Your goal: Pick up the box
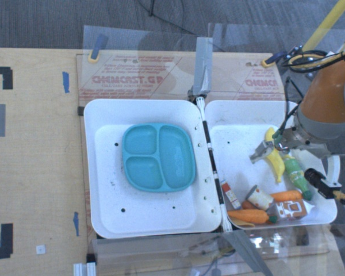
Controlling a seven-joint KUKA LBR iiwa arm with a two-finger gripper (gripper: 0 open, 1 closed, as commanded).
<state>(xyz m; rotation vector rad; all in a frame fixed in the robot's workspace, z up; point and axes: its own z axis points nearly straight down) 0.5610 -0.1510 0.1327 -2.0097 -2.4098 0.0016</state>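
The box (291,210), small, orange and white, lies in the near right corner of the right bin (241,117), at the bin's front edge. One carrot (286,196) lies just behind it, touching or nearly touching its top edge, and a second carrot (248,215) lies to its left along the front wall. Between the two carrots sits a small white item (261,199) with a dark stick against it; what it is cannot be made out. A thin red and white item (230,195) lies by the bin's left wall, near the second carrot. Further back are one banana (274,157) and one green bottle (296,175) beside it, the bottle's near end close to the first carrot.

The claw (264,149) hangs over the middle of the right bin, beside the banana and well apart from the box. Whether it is released or clenched cannot be told, and nothing shows between its tips. A black part of the arm sticks out past the bottle on the right.

The left bin (103,211) holds one teal plate (159,156) with three compartments, set in its middle. Both bins stand side by side on the tabletop (34,154), which carries black and blue tape marks.
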